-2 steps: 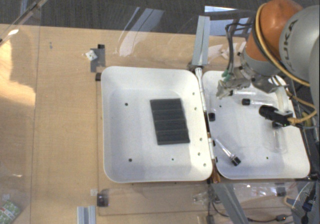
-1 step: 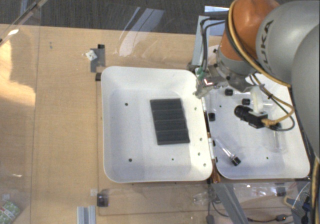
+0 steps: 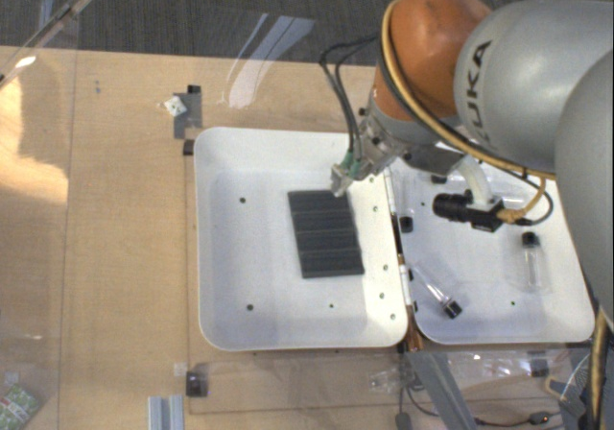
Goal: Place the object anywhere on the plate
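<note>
A dark grey ribbed plate (image 3: 326,233) lies flat in the middle of the left white bin (image 3: 230,265). My gripper (image 3: 344,178) hangs just above the plate's far right corner, close to the wall between the two bins. A small greenish patch (image 3: 356,166) shows at the gripper's tip, but it is too small to tell what it is. The arm's grey body and orange band (image 3: 432,44) cover the far part of the right bin.
The right bin (image 3: 499,313) holds a black pen-like object (image 3: 467,211), a clear tube with a black cap (image 3: 530,260) and a small clear piece with a black end (image 3: 441,299). A yellow and black cable (image 3: 523,212) loops off the wrist over that bin.
</note>
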Robot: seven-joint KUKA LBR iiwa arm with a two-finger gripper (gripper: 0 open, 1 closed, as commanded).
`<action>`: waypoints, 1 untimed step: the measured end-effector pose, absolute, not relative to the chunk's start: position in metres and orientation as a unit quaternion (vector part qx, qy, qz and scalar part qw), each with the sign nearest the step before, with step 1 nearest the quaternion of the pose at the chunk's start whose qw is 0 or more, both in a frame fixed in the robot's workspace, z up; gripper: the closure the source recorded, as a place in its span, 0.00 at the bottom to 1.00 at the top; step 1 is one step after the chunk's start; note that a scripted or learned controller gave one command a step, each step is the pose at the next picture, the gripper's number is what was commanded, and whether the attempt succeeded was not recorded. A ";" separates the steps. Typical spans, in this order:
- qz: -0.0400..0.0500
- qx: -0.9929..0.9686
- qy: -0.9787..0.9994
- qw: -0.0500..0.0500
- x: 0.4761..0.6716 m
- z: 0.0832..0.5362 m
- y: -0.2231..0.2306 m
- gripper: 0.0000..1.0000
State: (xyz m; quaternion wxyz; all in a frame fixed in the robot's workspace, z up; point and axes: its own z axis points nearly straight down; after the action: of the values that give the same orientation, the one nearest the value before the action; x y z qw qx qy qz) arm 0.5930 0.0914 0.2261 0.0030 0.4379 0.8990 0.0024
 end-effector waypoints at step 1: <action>0.002 0.558 0.830 0.001 0.585 0.171 0.138 1.00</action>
State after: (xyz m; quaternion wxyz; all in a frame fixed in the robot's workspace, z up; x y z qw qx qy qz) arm 0.5845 0.1384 0.1711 0.0011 0.5579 0.8299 0.0017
